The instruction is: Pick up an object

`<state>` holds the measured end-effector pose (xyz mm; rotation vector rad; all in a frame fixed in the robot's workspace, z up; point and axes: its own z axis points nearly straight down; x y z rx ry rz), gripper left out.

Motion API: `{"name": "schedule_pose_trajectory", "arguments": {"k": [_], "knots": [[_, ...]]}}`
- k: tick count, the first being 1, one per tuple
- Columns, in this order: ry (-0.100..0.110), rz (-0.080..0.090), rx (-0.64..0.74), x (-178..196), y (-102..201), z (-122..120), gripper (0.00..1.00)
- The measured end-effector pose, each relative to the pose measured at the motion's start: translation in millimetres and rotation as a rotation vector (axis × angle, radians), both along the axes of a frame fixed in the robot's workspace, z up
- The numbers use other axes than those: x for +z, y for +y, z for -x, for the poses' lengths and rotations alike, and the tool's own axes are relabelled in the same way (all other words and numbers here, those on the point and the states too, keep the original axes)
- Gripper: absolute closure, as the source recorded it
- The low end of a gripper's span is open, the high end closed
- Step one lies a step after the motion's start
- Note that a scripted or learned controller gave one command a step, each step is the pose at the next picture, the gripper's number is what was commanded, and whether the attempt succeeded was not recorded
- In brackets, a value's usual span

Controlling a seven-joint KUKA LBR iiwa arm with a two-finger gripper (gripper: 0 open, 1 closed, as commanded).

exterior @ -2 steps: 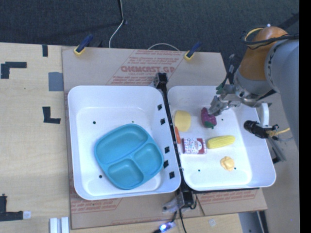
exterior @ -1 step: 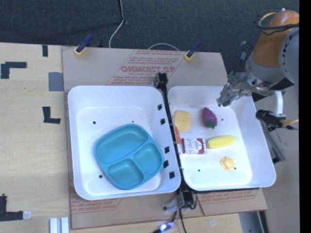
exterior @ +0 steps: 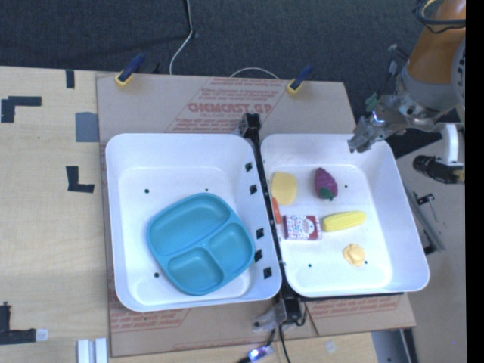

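The right bin [exterior: 393, 203] holds several small items: a yellow rounded piece [exterior: 284, 187], a purple fruit-like toy [exterior: 326, 182], a corn cob [exterior: 343, 221], a red and white packet [exterior: 300, 227] and a small yellow lump [exterior: 353, 255]. My gripper [exterior: 364, 139] hangs over the bin's far right corner, above and to the right of the purple toy, with nothing seen between its fingers. The grey arm with its orange band [exterior: 442, 21] comes in from the upper right.
The left bin [exterior: 128, 203] carries a blue divided plate [exterior: 200, 242]. A black divider [exterior: 261, 195] runs between the bins. Cardboard [exterior: 227, 104] lies under both, with clamps at the far edge and a cable behind.
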<state>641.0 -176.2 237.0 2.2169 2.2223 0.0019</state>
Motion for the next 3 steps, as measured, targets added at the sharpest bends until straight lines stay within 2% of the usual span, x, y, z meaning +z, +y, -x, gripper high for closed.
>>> {"name": "schedule_pose_trajectory", "arguments": {"k": [3], "knots": [[0.008, -0.002, 0.004, -21.1, 157.6, 7.0, 1.0]]}}
